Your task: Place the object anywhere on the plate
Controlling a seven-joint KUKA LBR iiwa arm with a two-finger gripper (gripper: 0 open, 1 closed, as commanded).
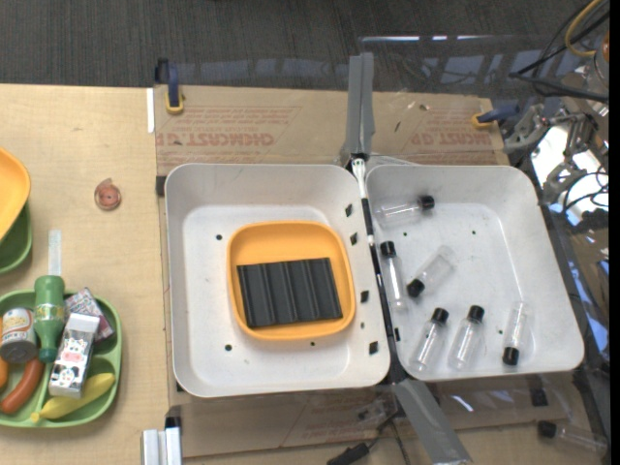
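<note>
The clear vials lie scattered in the right bin; the orange plate sits centred in the left bin. Gripper state cannot be determined.

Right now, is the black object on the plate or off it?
On it. The black ribbed object lies flat inside the orange plate, in the left bin, with plate rim showing all around it.

Red letters are printed on the brown cardboard that lies under the far edge of the two white bins. The letters are upside down. On the left part they look like the word "CHEMCAST" with "GP" beside it. On the right part the letters are too faint to read. The small boxes on the green plate at the left have print too tiny to read.
</note>
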